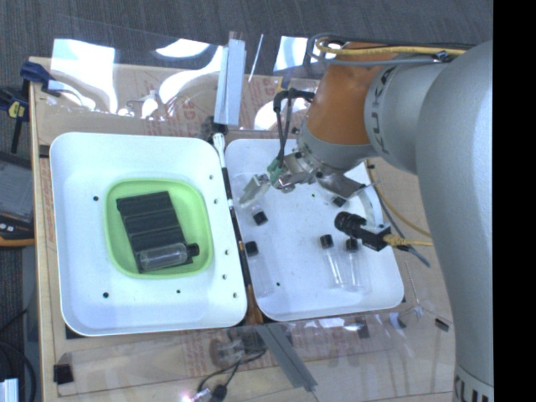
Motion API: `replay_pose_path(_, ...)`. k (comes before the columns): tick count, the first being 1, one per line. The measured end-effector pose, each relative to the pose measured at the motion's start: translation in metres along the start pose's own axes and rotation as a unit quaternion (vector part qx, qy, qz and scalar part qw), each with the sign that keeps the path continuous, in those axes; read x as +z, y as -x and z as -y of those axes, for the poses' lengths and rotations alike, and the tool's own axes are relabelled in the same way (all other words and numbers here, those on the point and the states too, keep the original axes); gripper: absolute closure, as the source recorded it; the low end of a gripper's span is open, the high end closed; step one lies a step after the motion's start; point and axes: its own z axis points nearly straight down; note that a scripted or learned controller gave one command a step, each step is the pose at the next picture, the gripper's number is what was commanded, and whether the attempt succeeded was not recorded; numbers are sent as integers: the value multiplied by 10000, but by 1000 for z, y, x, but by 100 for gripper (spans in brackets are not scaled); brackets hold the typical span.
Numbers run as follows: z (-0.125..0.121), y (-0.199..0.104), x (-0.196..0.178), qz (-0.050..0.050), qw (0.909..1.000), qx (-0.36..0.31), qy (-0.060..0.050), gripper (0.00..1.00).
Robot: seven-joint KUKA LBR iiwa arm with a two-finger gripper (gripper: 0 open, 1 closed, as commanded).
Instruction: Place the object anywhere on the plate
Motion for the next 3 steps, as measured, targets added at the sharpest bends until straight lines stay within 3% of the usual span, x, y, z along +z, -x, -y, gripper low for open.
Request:
replay_pose_path(1,33,42,-96,-5,9985,542,-3,0)
replay_pose_path(2,2,132,-133,1,9976,692,6,0)
replay_pose_path(3,-35,146,-103,4,9967,812,-3,0)
